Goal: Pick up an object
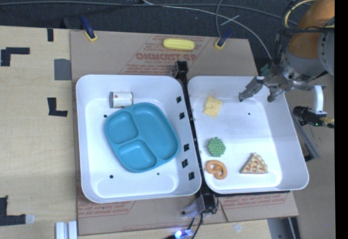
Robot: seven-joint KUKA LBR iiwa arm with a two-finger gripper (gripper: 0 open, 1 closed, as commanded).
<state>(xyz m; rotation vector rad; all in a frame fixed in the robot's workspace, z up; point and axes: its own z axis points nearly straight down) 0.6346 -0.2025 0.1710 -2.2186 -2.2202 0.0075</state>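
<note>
Gripper (pixel 260 92) open, empty, over right bin (pixel 283 140); I read "CHEMCAST" on cardboard (pixel 136 50); cheese (pixel 212 106) nearby.

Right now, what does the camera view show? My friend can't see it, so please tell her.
A gripper hangs open over the top right corner of the right bin, holding nothing. That bin has a yellow block, a green ball, a pretzel and a pizza slice. The left bin holds a blue tray and a small can.
</note>
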